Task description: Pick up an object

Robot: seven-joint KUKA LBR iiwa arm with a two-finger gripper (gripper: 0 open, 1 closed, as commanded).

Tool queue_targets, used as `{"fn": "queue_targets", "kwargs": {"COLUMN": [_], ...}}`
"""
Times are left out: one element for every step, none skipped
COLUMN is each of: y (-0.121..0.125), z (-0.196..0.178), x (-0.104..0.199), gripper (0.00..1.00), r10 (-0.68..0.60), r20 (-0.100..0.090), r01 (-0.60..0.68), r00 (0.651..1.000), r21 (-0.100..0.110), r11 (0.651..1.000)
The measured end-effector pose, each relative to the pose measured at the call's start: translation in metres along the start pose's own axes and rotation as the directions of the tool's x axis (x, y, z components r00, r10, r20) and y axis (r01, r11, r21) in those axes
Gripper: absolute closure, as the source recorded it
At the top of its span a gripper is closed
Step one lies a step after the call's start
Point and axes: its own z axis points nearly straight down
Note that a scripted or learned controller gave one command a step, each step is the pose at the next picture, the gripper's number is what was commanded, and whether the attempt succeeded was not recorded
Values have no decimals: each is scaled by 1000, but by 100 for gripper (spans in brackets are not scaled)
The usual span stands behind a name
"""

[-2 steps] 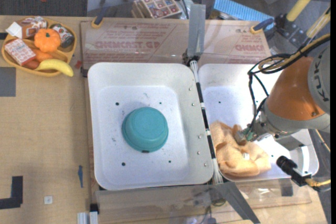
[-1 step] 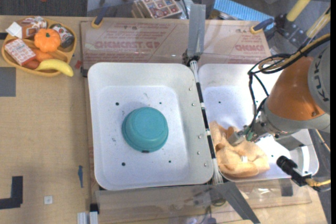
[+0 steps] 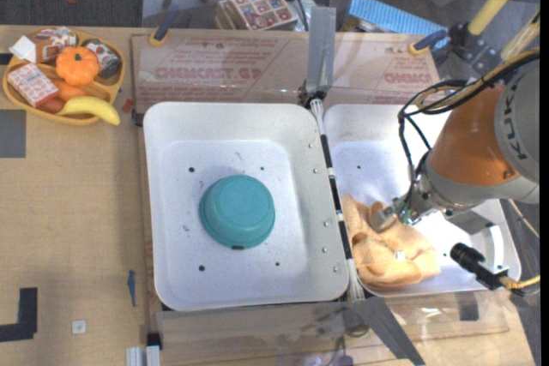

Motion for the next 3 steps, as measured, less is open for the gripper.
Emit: {"fn": "queue_targets", "kwargs": {"y": [0, 0, 36], "z": [-10, -10, 1], "x": [-2, -2, -24], "gripper": [100, 0, 0], "r10": [4, 4, 250], "r20": [2, 2, 0], "r01": [-4, -4, -250], "r00": [1000, 1000, 968], "r21": [-2, -3, 0], "r11": [1000, 1000, 968]}}
